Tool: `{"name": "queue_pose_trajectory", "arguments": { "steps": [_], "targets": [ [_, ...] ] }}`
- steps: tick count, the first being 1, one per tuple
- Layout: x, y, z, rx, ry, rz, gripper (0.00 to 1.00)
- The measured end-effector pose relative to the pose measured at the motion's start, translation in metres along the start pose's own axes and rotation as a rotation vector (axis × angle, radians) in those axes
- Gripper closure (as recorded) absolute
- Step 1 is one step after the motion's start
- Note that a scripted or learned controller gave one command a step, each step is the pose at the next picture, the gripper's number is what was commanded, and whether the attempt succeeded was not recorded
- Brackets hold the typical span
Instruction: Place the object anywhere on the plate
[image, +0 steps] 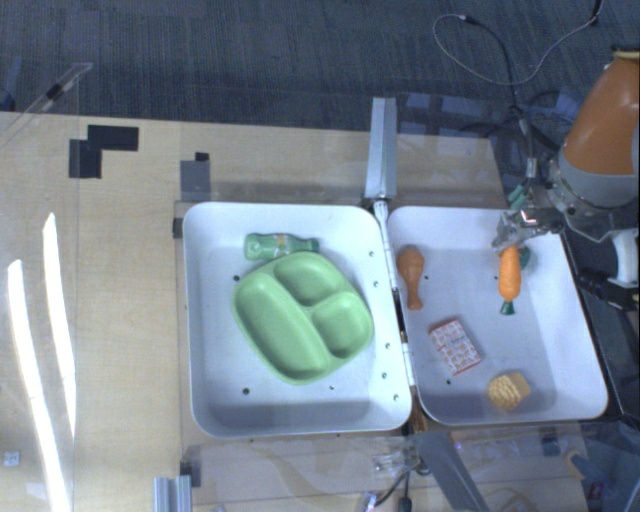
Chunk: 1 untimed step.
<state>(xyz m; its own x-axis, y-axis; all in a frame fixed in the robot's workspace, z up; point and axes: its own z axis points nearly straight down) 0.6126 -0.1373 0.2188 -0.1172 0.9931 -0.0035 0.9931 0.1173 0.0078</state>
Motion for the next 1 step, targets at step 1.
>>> {"name": "queue_pose_trajectory", "arguments": {
  "steps": [1],
  "targets": [
    [0.0924,-0.0273,0.0045,0.002,0.003,-0.057,1.00]
  ]
}}
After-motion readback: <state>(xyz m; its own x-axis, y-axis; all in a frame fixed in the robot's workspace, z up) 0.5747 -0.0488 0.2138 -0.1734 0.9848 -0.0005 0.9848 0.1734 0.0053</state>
